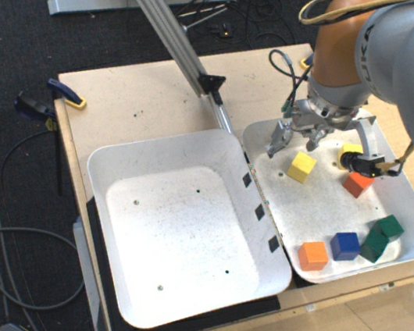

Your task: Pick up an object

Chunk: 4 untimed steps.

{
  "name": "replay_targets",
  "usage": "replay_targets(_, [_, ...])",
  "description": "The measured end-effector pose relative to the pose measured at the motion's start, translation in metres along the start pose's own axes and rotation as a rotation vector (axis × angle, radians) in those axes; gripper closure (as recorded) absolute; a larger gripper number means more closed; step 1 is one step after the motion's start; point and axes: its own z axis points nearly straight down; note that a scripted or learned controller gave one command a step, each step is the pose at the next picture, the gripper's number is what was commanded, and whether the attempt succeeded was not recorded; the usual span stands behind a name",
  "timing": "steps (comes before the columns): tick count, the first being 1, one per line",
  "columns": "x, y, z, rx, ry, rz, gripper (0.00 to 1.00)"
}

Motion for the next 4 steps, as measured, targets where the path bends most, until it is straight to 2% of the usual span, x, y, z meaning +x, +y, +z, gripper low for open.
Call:
replay_targets(1, [-0.001,0.002,-0.014,-0.008,-0.002,0.002,1.0])
replay_targets(2, [-0.006,0.005,-0.059,-0.012,-0.002,0.002,1.0])
replay_targets(3, [-0.005,0.001,-0.123,-0.014,-0.003,0.0,1.0])
replay_targets(4, [-0.005,0.002,-0.127,-0.008,-0.002,0.0,1.0])
